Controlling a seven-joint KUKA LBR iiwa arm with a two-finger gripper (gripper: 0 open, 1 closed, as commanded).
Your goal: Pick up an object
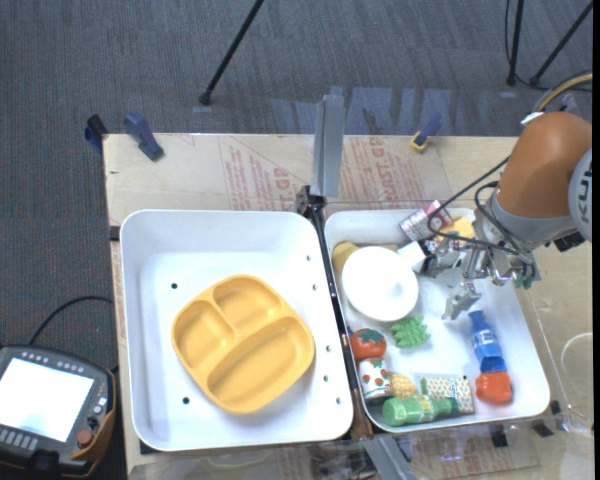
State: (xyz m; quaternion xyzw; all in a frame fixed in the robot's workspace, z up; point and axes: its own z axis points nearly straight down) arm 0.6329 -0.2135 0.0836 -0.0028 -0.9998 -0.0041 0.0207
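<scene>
Gripper (pixel 467 290) low in right bin (pixel 533 353), jaws apart, nothing between; wrist hides bin's far corner.

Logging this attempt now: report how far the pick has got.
Done: the arm has reached over the right bin, its pincer low beside the white bowl and above the blue bottle. In hand: nothing visible between its fingers. Left: grasping and lifting an object; the bottle, tomato and green toy all lie in the bin.

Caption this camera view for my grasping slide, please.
KUKA arm's gripper hovers over the right bin of toys beside a white plate; a yellow divided tray lies in the left bin.
</scene>
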